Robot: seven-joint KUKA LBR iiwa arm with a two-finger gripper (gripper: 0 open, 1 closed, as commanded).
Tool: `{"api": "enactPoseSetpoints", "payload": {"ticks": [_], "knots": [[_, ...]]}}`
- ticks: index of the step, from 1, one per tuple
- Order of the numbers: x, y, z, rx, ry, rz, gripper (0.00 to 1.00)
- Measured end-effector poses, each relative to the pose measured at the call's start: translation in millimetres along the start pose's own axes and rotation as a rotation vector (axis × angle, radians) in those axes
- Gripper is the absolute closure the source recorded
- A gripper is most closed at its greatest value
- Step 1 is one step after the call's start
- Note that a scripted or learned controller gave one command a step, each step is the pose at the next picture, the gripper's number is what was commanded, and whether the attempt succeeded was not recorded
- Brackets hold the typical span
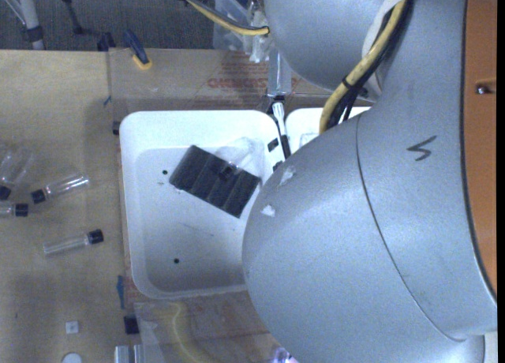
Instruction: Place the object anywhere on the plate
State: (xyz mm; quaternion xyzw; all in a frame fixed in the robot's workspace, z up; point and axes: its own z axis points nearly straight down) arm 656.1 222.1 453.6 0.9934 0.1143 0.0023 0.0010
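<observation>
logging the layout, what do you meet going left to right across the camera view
clear vials with black caps on the bench → white bin → black ridged block in the bin → grey robot arm

we see the grey arm (379, 219) bulking across the right and lower part of the camera view, its rounded joint housings close to the lens. an orange band (483, 77) shows at the far right edge. yellow and black cables (371, 61) run between the upper and lower housings.
</observation>
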Motion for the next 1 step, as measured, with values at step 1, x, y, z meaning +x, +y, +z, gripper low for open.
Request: {"api": "enactPoseSetpoints", "payload": {"ticks": [1], "knots": [[0.0, 0.4, 0.1, 0.000, -0.001, 0.001, 0.00]]}}
